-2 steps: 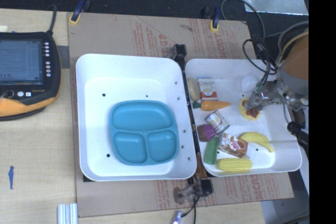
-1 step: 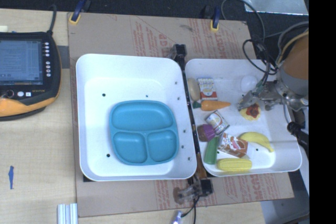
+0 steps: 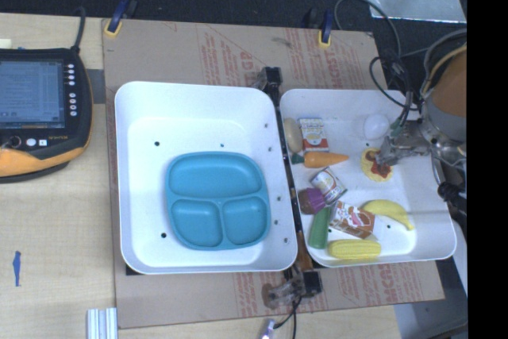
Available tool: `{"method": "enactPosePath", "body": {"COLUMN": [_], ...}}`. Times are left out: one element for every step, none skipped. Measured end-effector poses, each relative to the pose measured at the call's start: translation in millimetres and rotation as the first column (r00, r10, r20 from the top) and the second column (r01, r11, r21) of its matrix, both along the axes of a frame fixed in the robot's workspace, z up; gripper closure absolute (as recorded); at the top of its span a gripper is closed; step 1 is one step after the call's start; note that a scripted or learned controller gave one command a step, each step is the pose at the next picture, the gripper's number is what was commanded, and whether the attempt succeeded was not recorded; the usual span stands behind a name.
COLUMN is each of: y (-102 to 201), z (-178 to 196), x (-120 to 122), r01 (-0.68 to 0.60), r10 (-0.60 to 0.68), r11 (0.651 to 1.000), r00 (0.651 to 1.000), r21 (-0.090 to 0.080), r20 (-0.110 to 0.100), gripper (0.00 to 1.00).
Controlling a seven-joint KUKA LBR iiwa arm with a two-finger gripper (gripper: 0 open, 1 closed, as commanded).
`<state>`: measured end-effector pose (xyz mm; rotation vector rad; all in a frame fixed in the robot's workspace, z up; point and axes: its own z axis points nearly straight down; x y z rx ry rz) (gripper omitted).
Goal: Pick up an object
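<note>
1. The hand hangs low in the right bin, right over a small yellow-and-red toy; I cannot tell its state.
2. Nearby lie a carrot, a banana and a corn cob.
3. The left bin holds a blue divided tray.

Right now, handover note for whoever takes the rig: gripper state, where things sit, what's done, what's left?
Gripper: low in the right bin, over the small yellow and red item near the far right side; grip cannot be judged from this view.
Right bin also holds: carrot, banana, corn cob, green piece, a small carton, snack packets.
Left bin: blue divided tray.
Done: nothing visibly lifted.
Left: grasp and raise one object.
</note>
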<state>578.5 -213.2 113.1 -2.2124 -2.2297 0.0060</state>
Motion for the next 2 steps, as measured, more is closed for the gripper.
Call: {"method": "enactPosePath", "body": {"y": [0, 2], "z": [0, -21], "x": [0, -3], "r01": [0.0, 0.003], "r10": [0.0, -0.003], "r11": [1.0, 1.0], "r00": [1.0, 1.0], "r21": [0.0, 0.002], "r20": [0.0, -0.001], "gripper": [0.0, 0.0]}}
